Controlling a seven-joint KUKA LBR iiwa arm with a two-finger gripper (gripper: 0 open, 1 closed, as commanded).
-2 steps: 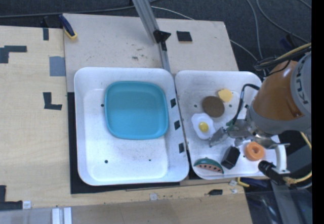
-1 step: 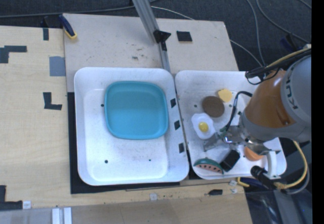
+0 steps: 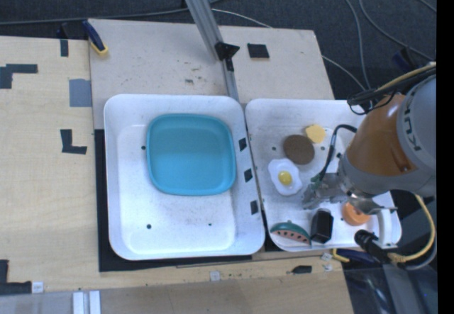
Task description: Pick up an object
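Observation:
The right bin (image 3: pixel 266 118) holds several small items: a brown round disc (image 3: pixel 299 149), a yellow chunk (image 3: pixel 315 134), a toy fried egg (image 3: pixel 285 178), a watermelon slice (image 3: pixel 291 234), a black block (image 3: pixel 321 226) and an orange piece (image 3: pixel 354 215). My gripper (image 3: pixel 319 192) hangs low over the bin's right middle, just right of the egg and above the black block. The arm's grey body and orange band (image 3: pixel 379 142) cover the bin's right side and part of the orange piece.
A square blue plate (image 3: pixel 191 154) lies in the left bin (image 3: pixel 128 234). A slanted metal rail (image 3: pixel 206 15) runs down to the wall between the bins. Cables loop at the lower right.

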